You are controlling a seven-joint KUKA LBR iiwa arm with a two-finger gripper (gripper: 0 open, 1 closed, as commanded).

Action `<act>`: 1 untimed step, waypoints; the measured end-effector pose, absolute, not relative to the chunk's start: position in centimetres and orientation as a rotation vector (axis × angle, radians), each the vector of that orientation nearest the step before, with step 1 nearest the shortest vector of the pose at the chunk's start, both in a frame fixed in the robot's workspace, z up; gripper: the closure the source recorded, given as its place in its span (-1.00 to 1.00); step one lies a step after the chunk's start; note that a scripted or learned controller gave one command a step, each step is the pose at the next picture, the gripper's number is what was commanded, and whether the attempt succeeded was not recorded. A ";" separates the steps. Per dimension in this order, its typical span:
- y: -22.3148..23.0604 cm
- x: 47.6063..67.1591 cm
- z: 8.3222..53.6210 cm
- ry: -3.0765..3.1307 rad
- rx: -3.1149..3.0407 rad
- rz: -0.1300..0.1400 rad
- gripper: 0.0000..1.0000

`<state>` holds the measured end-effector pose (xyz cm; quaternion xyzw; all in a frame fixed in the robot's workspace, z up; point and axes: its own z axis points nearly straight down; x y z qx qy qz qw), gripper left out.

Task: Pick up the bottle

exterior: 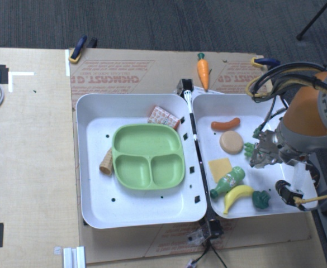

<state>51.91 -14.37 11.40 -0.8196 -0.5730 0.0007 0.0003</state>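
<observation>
Nearest me, low in the right bin (297, 210), I see the banana (237, 196) touching the green bottle (228, 181), broccoli (260, 199) beside it. Above lie cheese (220, 168), a cookie (231, 142) and a sausage (225, 124). The end effector (260, 152) hovers right of the cookie; its state I cannot tell. The left bin (90, 166) holds a green tray (148, 156).

Green divided plate (148, 156) in left bin (90, 166); banana (237, 196), sausage (225, 124), cheese slice (220, 168) in right.

A single fixed camera sits high above the worktop (29, 166), looking down at a slant from a moderate distance. It takes in both white bins (90, 166) side by side, with dark floor (152, 10) at the far edge.
</observation>
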 end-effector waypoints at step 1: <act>-17.0 48.9 20.7 -1.621 -2.691 0.002 1.00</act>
